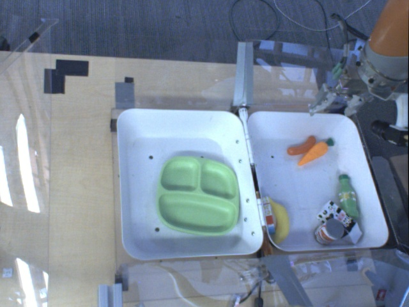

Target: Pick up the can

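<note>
The can sits in the near right corner of the right bin, its round end facing up. A black-and-white patterned carton presses against it. My gripper hovers over the far rim of that bin, far from the can. Its fingers are spread open and hold nothing.
A green bottle lies just beyond the can along the right wall. A carrot and an orange sausage-like piece rest near the bin's far side. A banana lies at the near left. The left bin holds a green divided plate.
</note>
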